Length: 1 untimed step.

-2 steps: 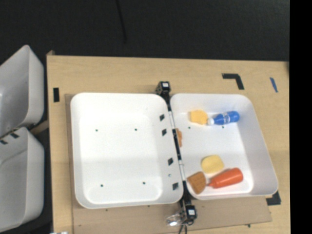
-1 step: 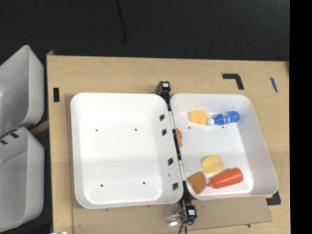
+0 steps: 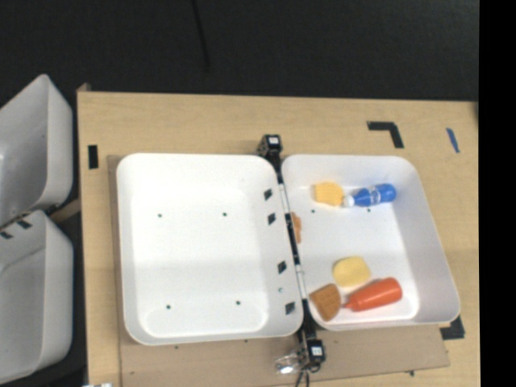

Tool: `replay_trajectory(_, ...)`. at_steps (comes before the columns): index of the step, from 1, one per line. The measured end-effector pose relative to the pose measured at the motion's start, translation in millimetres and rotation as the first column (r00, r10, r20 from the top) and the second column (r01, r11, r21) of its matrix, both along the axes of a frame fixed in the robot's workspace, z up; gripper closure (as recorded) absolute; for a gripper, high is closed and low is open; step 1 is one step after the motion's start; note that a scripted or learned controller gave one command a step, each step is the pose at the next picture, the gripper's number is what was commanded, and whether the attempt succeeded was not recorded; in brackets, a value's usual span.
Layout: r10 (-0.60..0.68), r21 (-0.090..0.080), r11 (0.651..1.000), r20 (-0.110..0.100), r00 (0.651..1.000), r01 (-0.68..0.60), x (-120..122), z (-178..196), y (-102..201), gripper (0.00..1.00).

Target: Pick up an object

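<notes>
- White bins were set side by side; the right bin (image 3: pixel 430 230), on the side from which the arm reaches in, was seen to hold all the objects.
- A yellow block (image 3: pixel 328 193) and a blue bottle (image 3: pixel 374 195) were laid touching at its far end.
- A yellow lump (image 3: pixel 351 271), a red bottle (image 3: pixel 375 295) and a brown piece (image 3: pixel 326 301) were clustered at its near end.
- The claw's state could not be told, so no places could be given relative to it.
- Nothing was seen lifted; the pick was judged wholly undone: choice, descent, closing and raising were all left.
</notes>
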State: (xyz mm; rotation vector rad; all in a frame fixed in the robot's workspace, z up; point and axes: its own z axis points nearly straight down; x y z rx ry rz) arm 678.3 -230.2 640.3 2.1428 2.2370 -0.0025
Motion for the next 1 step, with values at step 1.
replay_trajectory(1, 0.004, -0.005, 1.000, 0.006, 1.000, -0.004, 0.1, 11.8, 0.4, 1.00)
